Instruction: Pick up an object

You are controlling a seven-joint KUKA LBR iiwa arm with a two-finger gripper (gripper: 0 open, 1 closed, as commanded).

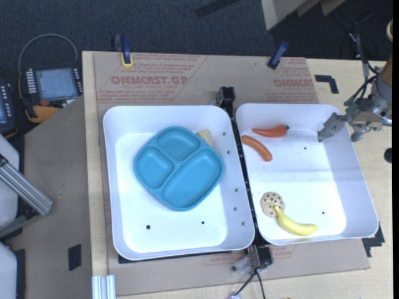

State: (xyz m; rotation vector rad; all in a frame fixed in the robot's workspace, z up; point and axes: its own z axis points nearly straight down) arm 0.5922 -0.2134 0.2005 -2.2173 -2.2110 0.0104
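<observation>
Two shallow white bins sit side by side on the bench, and the gripper (pixel 343 129) hangs over the far right corner of the right bin (pixel 349 185), reaching in from the right edge of the view. Its two dark fingers (pixel 328 128) stand spread apart with bare white bin floor showing between them; nothing is held.

Nearest the gripper, off to its left and at about the same depth in the bin, lies an orange carrot-like piece with a dark green tip (pixel 270 130), stretched sideways along the far wall. Just below that, a little nearer the camera and still left of the gripper, lies a reddish-orange sausage (pixel 257 147), set at a slant; the two are close together but apart. Well away from the gripper, toward the near-left part of the same bin, a yellow banana (pixel 294 224) lies curved on the floor, its upper end touching a small round tan cookie with dark specks (pixel 271 200).

Farther left again, past the divider between the bins, the left bin (pixel 124 167) holds a blue divided plate (pixel 179 167) with three compartments, turned at an angle and resting flat. A pale tan object (pixel 205 137) pokes out from behind the plate's far right edge, mostly hidden; what it is cannot be told.

Beyond the bins, on the brown bench board (pixel 187 80) behind the gripper's left, a yellow clamp (pixel 126 58) and a blue clamp (pixel 277 55) grip the far edge.
</observation>
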